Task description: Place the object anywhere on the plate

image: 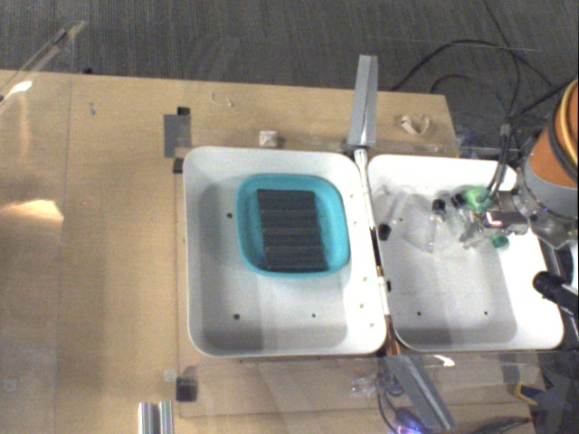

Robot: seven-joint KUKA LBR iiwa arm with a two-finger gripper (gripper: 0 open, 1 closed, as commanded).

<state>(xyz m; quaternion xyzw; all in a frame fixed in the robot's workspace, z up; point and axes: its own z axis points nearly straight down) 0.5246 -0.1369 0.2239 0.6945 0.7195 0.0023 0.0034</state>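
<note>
Looks like a robotics lab: wooden counter (109, 269) with two white bins (210, 333), loose cables (470, 57), grey carpet (226, 16).

Square teal plate (292, 223) flat in left bin, dark ridged block (291, 231) lying on it

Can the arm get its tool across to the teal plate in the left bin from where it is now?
Probably yes. The tool sits low in the right bin, and the teal plate lies open from above; just the bins' shared rim lies between, so it must lift first.
</note>
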